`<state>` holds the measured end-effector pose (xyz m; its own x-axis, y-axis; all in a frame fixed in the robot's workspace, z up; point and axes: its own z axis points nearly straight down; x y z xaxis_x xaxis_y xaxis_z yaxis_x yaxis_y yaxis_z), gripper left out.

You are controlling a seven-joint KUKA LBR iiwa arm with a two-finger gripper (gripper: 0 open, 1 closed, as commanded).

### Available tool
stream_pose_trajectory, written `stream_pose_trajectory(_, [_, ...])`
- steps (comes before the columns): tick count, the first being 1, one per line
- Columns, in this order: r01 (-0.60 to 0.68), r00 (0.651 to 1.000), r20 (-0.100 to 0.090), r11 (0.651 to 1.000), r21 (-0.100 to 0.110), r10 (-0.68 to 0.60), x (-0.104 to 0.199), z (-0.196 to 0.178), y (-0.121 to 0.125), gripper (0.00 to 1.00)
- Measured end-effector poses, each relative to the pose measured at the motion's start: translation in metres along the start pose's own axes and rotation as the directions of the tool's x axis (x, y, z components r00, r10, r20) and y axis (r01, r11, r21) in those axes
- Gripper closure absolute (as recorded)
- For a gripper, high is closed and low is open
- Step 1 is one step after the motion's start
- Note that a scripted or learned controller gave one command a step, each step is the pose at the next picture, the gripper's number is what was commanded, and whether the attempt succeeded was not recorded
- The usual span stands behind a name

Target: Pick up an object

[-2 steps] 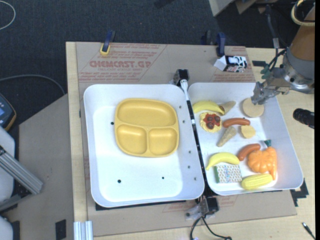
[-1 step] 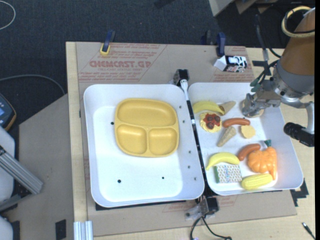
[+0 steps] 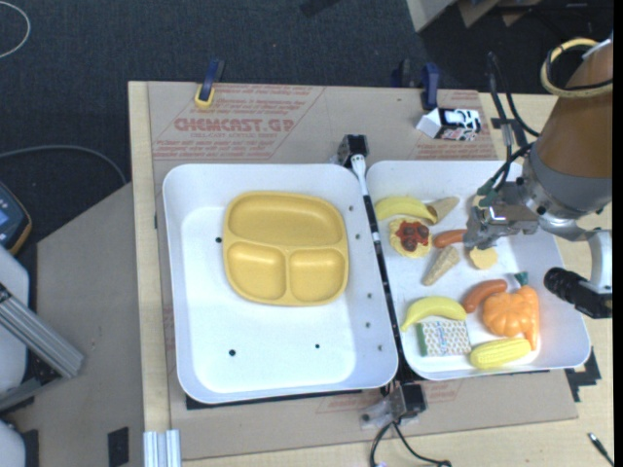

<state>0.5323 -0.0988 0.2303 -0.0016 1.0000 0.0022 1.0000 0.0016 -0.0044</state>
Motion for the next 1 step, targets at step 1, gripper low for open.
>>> stream_pose_trajectory(1, [0.001,1.000,-0.001,1.000,0.002,-0.001,0.0390,0.0157,-0.0381,1.00])
